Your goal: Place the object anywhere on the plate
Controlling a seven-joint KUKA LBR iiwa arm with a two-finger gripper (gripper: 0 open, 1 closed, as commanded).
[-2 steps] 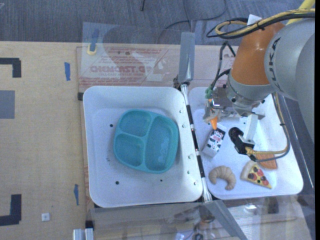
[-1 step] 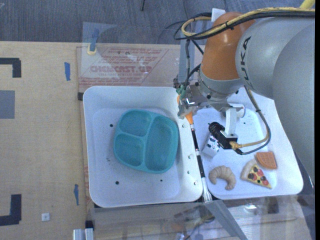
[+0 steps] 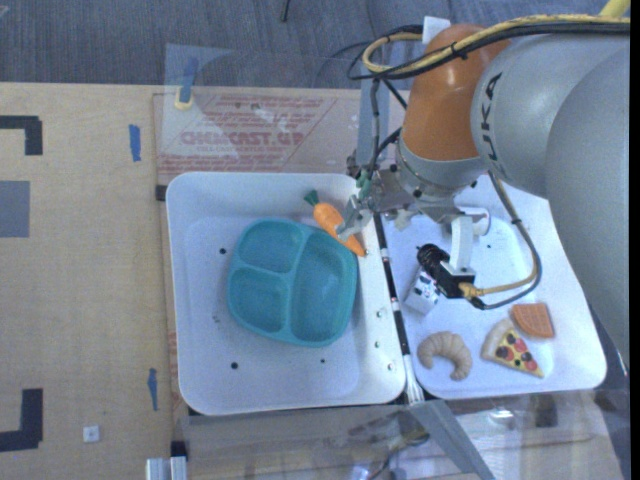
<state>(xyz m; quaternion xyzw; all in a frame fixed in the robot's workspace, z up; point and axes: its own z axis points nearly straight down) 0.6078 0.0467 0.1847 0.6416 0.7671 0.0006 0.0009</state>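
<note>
Three toy foods sit nearest us, along the near edge of the right-hand shallow white bin (image 3: 575,353): a tan plastic croissant (image 3: 448,353) by the near-left corner, a pizza slice with red toppings (image 3: 513,350) just beside it, and a small orange waffle-like wedge (image 3: 532,320) just behind the pizza. All three lie well apart from the plate.

In the left white bin (image 3: 200,228) we see the teal plastic plate with three compartments (image 3: 290,283), lying flat towards the bin's right wall with bare bin floor around it.

Further back, at the plate's far-right rim, we find the orange toy carrot with a green leafy top (image 3: 328,218). It lies at a slant, with the leaves pointing to the bin's far edge and the tip towards the wall between the bins. The two-finger gripper (image 3: 352,226) is right at the carrot's lower half, crossing it. We cannot tell how far it is open, nor whether it grips the carrot.
</note>
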